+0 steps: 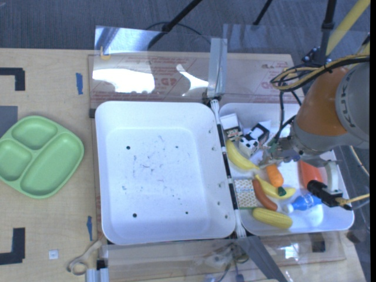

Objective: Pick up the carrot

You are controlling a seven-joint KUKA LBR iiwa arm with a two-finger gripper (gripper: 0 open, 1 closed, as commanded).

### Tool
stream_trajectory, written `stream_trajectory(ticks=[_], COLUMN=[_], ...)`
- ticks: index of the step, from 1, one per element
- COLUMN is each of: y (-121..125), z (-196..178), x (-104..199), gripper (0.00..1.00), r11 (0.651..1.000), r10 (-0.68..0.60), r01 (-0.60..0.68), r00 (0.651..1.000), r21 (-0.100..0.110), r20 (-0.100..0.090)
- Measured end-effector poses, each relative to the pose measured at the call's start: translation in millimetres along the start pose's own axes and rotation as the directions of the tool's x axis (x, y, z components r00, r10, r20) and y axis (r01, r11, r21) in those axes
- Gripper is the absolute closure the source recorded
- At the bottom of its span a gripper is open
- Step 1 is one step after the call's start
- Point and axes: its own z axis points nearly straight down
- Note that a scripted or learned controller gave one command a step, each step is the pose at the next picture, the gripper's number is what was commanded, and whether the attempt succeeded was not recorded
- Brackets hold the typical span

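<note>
The carrot (274,174) lies in the right bin (341,219), beside a banana (239,157) and above a corn cob (272,217) at six o'clock. The hand (277,151) hovers just at the carrot's twelve o'clock; whether it is clenched cannot be told. The left bin (158,169) sits at nine o'clock. A green divided plate (39,155) rests on the wooden desk (41,69); grey floor lies beyond.

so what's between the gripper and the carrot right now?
Nothing visible in the camera view: the gripper sits just above the carrot, with bare bin floor between. A banana lies off to the side, in the right bin.
</note>
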Motion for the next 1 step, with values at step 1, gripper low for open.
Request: stream_trajectory(ticks=[1], y=[27.9], z=[-147.3], x=[43.6], gripper=[1.00], r11=[0.981], r10=[0.195], r01=[-0.195], r00=[0.981], r21=[0.012], r20=[0.001])
